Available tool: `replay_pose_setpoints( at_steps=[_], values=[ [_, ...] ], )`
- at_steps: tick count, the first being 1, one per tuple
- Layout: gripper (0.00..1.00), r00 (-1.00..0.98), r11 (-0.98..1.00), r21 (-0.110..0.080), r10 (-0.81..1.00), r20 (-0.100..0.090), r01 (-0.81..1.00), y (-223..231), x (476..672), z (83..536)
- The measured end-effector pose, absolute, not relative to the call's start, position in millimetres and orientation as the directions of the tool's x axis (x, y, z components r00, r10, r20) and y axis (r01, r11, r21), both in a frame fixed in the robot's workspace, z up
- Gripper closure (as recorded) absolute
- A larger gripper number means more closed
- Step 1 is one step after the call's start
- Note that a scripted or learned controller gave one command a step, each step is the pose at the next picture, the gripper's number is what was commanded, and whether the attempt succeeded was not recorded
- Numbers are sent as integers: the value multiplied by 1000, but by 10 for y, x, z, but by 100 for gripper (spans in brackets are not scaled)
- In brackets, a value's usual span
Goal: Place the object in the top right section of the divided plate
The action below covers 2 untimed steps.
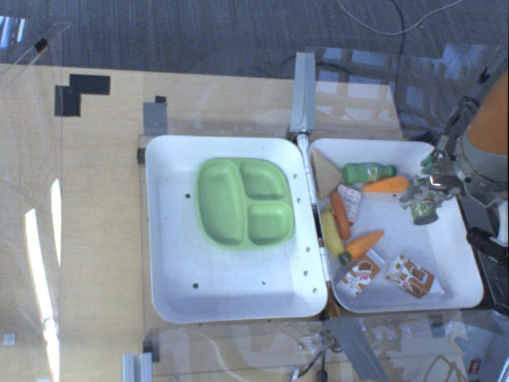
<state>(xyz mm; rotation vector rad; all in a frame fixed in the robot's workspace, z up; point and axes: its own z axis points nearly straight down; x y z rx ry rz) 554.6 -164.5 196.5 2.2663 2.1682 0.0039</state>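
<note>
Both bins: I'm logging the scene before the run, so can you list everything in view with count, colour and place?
Divided plate: 1, green, left bin.
Bins: 2, white, side by side on the bench.
Bottle: 1, green, right bin, far side.
Carrots: 3, orange, right bin, middle.
Banana: 1, yellow, right bin, left edge.
Small cartons: 2, brown and white, right bin, near side.
Cable: 1, white, on the floor beyond.
Gripper: 1, grey, over right bin's right side.
</note>
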Motion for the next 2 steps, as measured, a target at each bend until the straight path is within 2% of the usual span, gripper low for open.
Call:
replay_pose_setpoints(
  at_steps=[1, 2],
  values=[
    [100, 97, -97, 4, 995, 1, 995, -819, 5578, 1794],
    [100, -61, 61, 4, 998, 0, 998, -164, 5586, 1850]
  ],
)
